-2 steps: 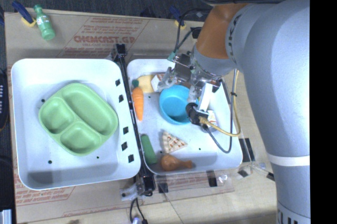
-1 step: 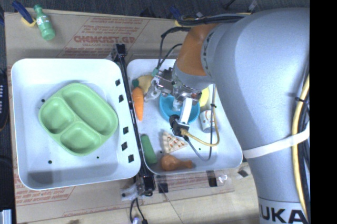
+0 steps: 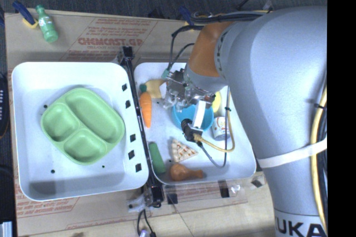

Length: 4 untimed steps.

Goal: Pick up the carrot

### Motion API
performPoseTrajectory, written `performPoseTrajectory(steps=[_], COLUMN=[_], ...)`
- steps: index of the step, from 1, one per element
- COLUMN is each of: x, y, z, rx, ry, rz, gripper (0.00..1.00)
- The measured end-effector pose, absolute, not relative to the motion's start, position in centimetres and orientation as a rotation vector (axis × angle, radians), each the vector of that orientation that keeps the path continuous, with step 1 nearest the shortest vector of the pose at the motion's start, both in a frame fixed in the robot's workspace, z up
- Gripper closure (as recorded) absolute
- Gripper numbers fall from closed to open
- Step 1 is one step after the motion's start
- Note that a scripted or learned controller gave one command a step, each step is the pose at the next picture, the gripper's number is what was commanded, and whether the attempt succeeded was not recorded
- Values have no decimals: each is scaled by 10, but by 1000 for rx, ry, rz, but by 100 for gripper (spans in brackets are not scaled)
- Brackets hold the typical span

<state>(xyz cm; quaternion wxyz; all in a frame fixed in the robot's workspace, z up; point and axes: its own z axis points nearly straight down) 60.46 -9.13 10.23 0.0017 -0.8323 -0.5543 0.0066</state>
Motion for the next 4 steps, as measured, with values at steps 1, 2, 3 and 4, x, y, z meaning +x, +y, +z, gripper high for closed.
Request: performPoseTrajectory(steps=[1,2,3,4], x=[605,613,585,625], y=[-92,46,27,59], z=[113,193,353,301], rx=[-2607,-2677,-2802,-2753], ry=[-1747,-1629,-1420,-1500], rz=[29,5,-1,26], gripper=[100,100,100,100])
